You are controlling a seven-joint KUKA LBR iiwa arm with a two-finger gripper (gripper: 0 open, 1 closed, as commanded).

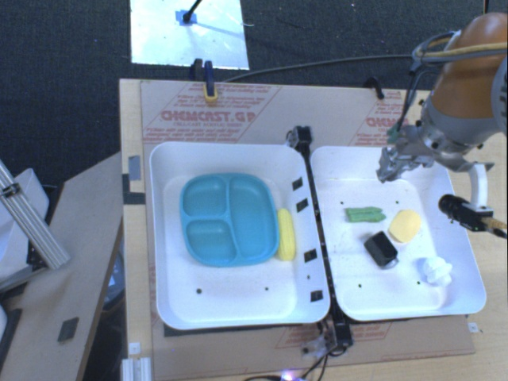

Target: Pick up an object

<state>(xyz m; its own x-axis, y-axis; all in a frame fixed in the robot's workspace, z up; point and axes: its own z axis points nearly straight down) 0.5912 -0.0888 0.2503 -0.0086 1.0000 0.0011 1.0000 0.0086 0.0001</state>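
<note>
My gripper point(391, 167) hangs over the back part of the right bin point(349, 304), with nothing visibly between its tips. In front of it lie a flat green piece point(365, 213), a pale yellow lump point(406, 226), a small black block point(381, 248) and a white crumpled thing point(435, 271). The green piece is the closest to the gripper, a short way nearer the camera. The left bin point(178, 308) holds a blue divided plate point(228, 218) with a yellow oblong object point(286, 234) against its right rim.
A black divider with clips point(311, 228) runs between the two bins. The arm's orange band point(476, 70) looms over the right bin's far right corner. A shiny sheet point(189, 22) lies on the dark floor behind the bench.
</note>
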